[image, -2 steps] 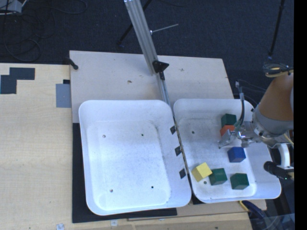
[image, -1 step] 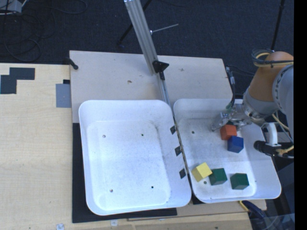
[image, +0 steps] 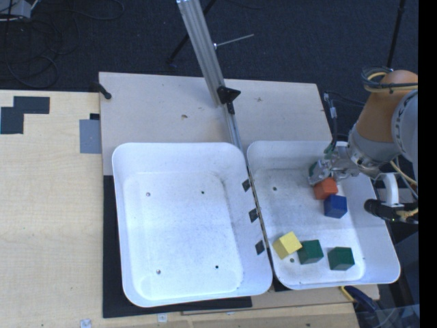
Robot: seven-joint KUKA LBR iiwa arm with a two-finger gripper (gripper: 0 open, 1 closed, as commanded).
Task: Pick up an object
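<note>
Hovering tool (image: 326, 173) over orange block (image: 325, 188), blue block (image: 335, 206) beside, right bin (image: 382, 268)

even overhead light, soft shadows, slightly grainy.

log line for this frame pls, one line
arm: over right bin | gripper: above orange block, grasp unclear | nearby: blue block | front: yellow block, two green blocks

Grey arm (image: 382, 125) enters from right, wrist angled down-left; pincer (image: 326, 171) low, finger state seemingly unreadable.
</note>
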